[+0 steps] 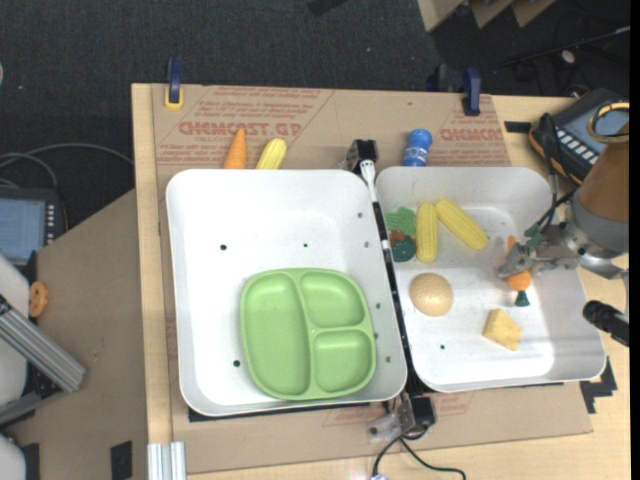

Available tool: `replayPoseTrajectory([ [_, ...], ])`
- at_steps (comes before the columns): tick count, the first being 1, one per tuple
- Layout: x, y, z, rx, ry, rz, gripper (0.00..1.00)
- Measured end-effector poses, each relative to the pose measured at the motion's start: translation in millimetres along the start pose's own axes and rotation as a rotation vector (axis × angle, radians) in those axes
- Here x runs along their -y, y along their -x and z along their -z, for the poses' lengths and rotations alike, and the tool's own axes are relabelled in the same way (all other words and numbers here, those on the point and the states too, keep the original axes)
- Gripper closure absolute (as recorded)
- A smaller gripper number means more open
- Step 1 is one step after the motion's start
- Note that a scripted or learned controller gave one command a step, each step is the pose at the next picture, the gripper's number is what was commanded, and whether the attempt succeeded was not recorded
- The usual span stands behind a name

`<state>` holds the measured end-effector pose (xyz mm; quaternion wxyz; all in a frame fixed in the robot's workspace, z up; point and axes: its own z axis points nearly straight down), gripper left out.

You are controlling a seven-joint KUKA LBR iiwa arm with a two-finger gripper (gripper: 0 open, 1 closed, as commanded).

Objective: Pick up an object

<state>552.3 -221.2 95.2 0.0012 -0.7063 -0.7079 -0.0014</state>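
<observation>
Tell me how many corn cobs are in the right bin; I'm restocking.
2. One corn cob stands upright beside the green toy; the other lies slanted just right of it. None seems hidden.

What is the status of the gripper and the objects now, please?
Gripper low over right bin, at small orange piece. Nothing seen held. Cheese wedge, tan ball, two corn cobs lie nearby, apart.
</observation>
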Motion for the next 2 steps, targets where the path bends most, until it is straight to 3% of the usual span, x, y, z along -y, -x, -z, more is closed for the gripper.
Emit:
replayPoseTrajectory([
  [1, 6, -89, -12, -0.002, -0.004, 0.005, 1.0],
  [2, -11, -167, 96, 0.001, 0.013, 0.008, 1.0],
])
